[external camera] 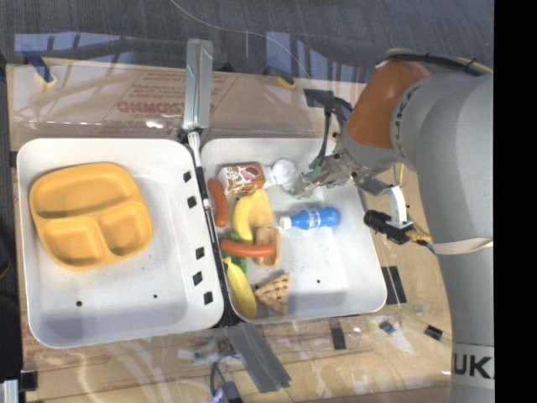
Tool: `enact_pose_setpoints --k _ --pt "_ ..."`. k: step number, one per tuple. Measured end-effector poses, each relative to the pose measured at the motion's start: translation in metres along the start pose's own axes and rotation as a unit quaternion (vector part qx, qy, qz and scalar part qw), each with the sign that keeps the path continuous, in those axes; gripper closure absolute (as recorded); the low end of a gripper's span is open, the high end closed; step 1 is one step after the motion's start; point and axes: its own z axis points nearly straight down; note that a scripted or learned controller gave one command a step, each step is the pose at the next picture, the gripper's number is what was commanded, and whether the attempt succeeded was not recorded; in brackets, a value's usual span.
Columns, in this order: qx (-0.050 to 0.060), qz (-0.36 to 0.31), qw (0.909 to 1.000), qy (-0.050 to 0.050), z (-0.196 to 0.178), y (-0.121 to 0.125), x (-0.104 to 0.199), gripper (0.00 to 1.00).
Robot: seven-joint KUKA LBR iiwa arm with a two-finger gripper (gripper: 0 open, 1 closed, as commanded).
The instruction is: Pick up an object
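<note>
My gripper (304, 183) reaches into the right bin (336, 267) from the right, low over its upper middle. It sits right beside a white round object (282, 172) and just above a blue bottle (312, 219) that lies on its side. Along the bin's left side lie a brown snack packet (242, 176), a hot dog sausage (218, 202), a yellow banana (243, 215), a hot dog in a bun (254, 247), another banana (241, 288) and a pizza slice (273, 292).
The left bin (101, 309) holds a yellow divided plate (88, 214). A grey divider bar (198, 82) runs between the bins at the top. The arm's grey body (445, 166) covers the bench right of the right bin.
</note>
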Motion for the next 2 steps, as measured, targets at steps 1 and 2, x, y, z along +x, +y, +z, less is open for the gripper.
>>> enact_pose_setpoints --k 1,2 --pt "0.023 0.143 0.9894 0.002 0.021 0.032 0.046 1.0" --pt "0.007 0.049 0.9988 0.003 0.011 -0.004 0.052 1.0"
